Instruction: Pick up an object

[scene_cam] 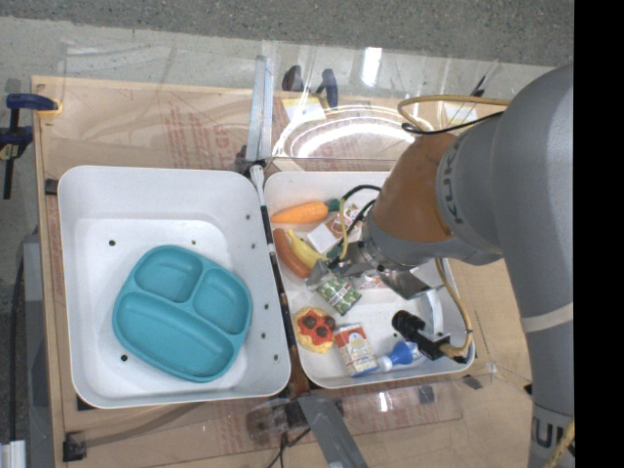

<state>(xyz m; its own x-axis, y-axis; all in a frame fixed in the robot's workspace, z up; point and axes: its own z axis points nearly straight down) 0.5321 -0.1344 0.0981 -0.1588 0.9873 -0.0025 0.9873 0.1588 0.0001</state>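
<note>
- Packet (339,294), green and patterned, is my guess at the object to lift. It lies tilted about the middle of the right bin (310,185).
- The gripper (331,269) hangs over that middle too, right at the packet's far edge. Whether it is touching cannot be told.
- Whether the gripper is spread or pressed together cannot be told either, as the wrist covers most of it. Nothing is visibly pinched, so I count the grasp as not yet made.
- Doing it well means centring over the packet, not its edge. A bite on the rim of a thin, flat thing is likely to slip.
- Line the jaws across the packet's narrow side, then descend until they straddle it close to the bin's floor.
- Crowding is the risk. The banana (306,251) sits just toward the bin's left wall, close enough to be caught or nudged.
- The pizza (315,328) and carton (355,349) lie toward the bin's near wall, and the carrot (300,213) lies toward its far wall. All three are far enough off to leave alone.
- Lift straight up and slowly. A light packet can swing or drop if only a corner is held.
</note>
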